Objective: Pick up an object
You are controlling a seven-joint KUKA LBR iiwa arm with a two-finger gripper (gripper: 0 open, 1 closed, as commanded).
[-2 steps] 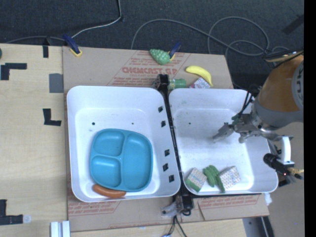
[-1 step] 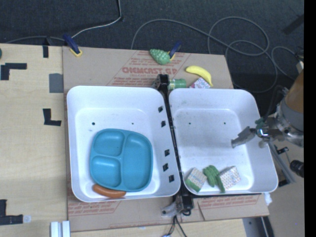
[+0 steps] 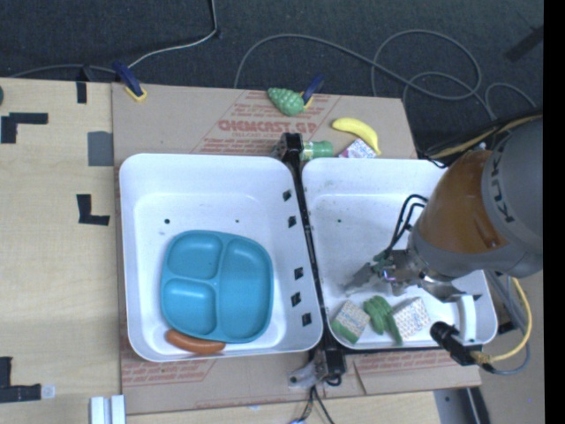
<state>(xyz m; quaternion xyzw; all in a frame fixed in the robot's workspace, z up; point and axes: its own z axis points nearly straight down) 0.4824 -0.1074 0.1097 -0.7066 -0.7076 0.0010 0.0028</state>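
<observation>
Reaching into the right bin point(image 3: 353, 184) from the right, the gripper point(image 3: 375, 272) hangs low over the bin floor, just above the objects at the near wall. Finger state: cannot tell, the metal parts blur together under the wrist. Nothing visibly between them. Below the gripper, three items lie side by side: a pale green block point(image 3: 350, 320), a green toy point(image 3: 381, 314), and a white mesh-patterned packet point(image 3: 411, 317), possibly touching one another. Left bin point(image 3: 141, 237) holds a blue divided plate point(image 3: 216, 284) with an orange sausage-shaped toy point(image 3: 195, 343) at its near edge. Behind the bins on the cardboard: a yellow banana point(image 3: 357, 132) and a green knobbly toy point(image 3: 286, 101).
</observation>
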